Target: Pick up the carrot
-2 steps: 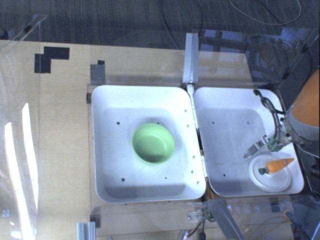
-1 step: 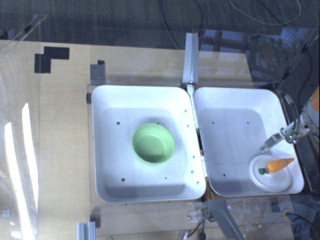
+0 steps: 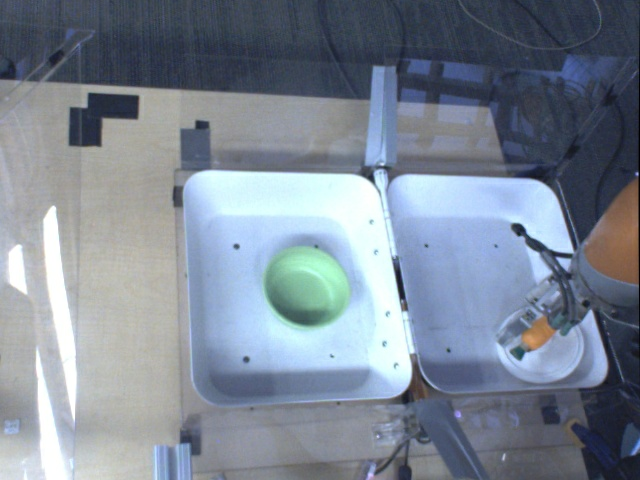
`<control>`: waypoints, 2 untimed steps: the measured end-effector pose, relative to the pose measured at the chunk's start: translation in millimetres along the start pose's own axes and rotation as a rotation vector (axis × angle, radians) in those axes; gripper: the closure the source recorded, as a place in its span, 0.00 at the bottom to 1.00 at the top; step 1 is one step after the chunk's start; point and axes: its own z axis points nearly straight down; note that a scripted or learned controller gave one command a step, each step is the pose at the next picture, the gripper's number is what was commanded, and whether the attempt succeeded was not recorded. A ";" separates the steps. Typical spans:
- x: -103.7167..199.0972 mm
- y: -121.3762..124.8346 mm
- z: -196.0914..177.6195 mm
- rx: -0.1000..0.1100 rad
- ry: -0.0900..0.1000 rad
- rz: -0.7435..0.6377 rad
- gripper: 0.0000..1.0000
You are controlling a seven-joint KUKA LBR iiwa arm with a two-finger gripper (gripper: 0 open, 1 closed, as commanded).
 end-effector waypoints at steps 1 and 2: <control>-3.3 3.9 -14.1 -0.007 -0.011 0.000 1.00; 1.6 92.9 -92.8 0.007 0.013 0.058 1.00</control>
